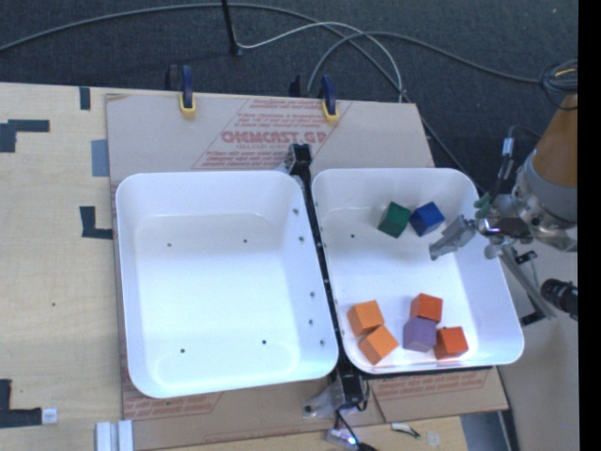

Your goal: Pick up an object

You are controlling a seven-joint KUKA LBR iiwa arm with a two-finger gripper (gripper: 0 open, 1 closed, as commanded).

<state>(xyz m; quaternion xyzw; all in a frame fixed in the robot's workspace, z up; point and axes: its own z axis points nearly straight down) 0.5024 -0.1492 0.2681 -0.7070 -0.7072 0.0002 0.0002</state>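
The arm [556,158] enters from the right edge of the frame, and its gripper [460,236] hangs over the right bin [329,252], near that bin's right wall and a little above mid-height in the picture. This looks like the approach step — the tool is over the blocks but has settled on none of them.

One grey finger [449,241] juts out toward the left, its tip pointing at the open floor below the blue block [427,217]. Nothing lies between the fingers, so the gripper carries nothing; how wide it is spread I cannot tell from this slanted look.

The candidates all sit in the right bin. In its upper part a green block [395,219] and the blue one stand touching side by side, just left of and above the fingertip. In the lower part lie five more: two orange blocks [373,330] touching each other at lower left, a purple block [420,334] beside them, and two red-orange blocks [426,306] — one above the purple, one to its lower right. The left bin [211,285] holds no block.

The blue block is nearest, so it seems the likely target. The next move calls for centring over it and descending with the fingers straddling its free sides, since the green block presses against one face and could be caught or nudged.
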